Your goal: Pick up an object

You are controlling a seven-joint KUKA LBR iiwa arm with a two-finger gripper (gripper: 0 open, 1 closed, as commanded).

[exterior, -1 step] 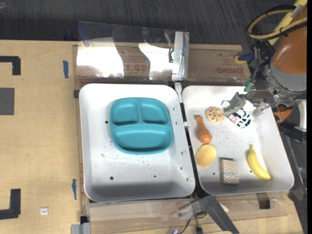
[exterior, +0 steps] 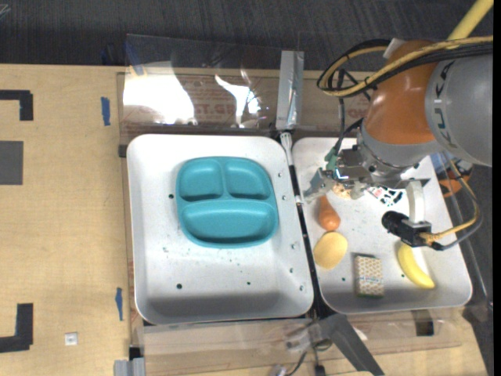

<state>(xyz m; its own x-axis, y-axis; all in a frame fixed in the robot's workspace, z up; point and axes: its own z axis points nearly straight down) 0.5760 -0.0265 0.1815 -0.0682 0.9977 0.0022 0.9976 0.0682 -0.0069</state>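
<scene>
In the camera view, the pick looks barely begun. The gripper (exterior: 341, 178) hangs low in the upper left of the right bin (exterior: 458, 292), just above the top end of the carrot (exterior: 329, 214). Nothing can be seen held in it, and whether it is open or closed cannot be told from this angle. I take the carrot for the likely target, as it is the nearest thing. It lies on the bin floor close to the wall between the bins, so closing on it and lifting are both left to do. The carrot is a short, smooth orange taper, probably hard plastic, and its round sides could slip. Just below it sits a lemon (exterior: 330, 250), a matte yellow oval. To the lemon's right, near the bin's lower edge, is a block (exterior: 369, 275), pale and speckled, with a sponge-like look. A banana (exterior: 413, 266), glossy yellow and curved, lies at the lower right. In the middle of the frame, the left bin (exterior: 149, 233) is white, shallow and round-cornered with dark specks. It holds a plate (exterior: 227, 200), teal and smooth, divided into three wells. Above the left bin a clear sheet (exterior: 196, 92) glares, and the bench (exterior: 55, 210) around the bins is pale wood.
</scene>
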